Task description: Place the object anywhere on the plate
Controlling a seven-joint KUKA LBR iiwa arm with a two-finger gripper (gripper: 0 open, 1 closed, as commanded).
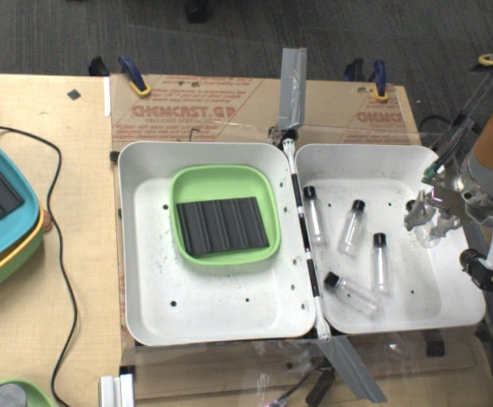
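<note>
A green square plate with a black ridged insert sits in the left white bin. Several clear vials with black caps lie in the right bin: one along its left wall, one near the middle, one to the right of that, and one near the front. My gripper hangs low over the right side of the right bin, to the right of the vials. Something pale and glassy blurs together with its tip.
A grey divider strip stands upright behind the seam between the bins. Cardboard lies clamped behind the bins. A teal and green stack of trays and a black cable lie on the wooden table to the left.
</note>
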